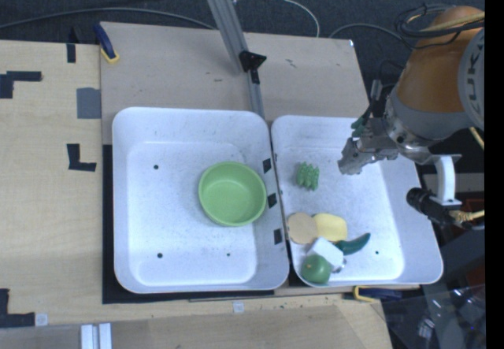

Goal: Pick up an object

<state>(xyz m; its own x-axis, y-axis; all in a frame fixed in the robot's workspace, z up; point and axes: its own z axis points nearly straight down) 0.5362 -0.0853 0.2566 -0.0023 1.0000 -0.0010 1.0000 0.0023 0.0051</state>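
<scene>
- Two white bins sit side by side: the left bin (142,135) holds a green bowl (232,194).
- The right bin (409,261) holds a small green knobbly toy (307,176), and near its front edge a cluster: tan disc (301,228), yellow piece (331,225), white block (325,251), green ball (316,269), dark green pepper (356,243).
- The gripper (352,165) hangs over the right bin, beside the knobbly toy, nothing visibly in it; open or closed, I cannot tell.

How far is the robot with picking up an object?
Nothing looks picked yet. The gripper is above the right bin, with nothing seen between its fingers. The green knobbly toy lies to its left, and a small pile of toys lies at the bin's near edge. Choosing, grasping and lifting remain.
</scene>
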